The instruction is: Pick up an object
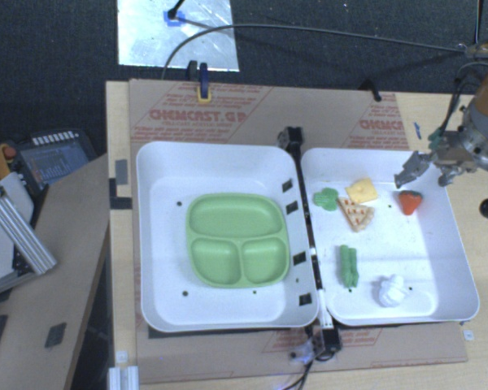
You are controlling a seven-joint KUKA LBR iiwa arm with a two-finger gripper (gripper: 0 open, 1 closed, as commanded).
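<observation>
The pincer [427, 171] is above the far right edge of the right bin [451, 242], with its fingers spread apart and nothing between them. A red strawberry toy [410, 202] lies just beside it, on the bin floor. Near the middle of this bin are a yellow cheese piece [361, 190], a waffle slice [355, 214] and a green leafy toy [326, 198]. At the near side lie a green pod [348, 266] and a white object [391, 291]. The left bin [159, 218] carries a green divided plate [237, 240].
</observation>
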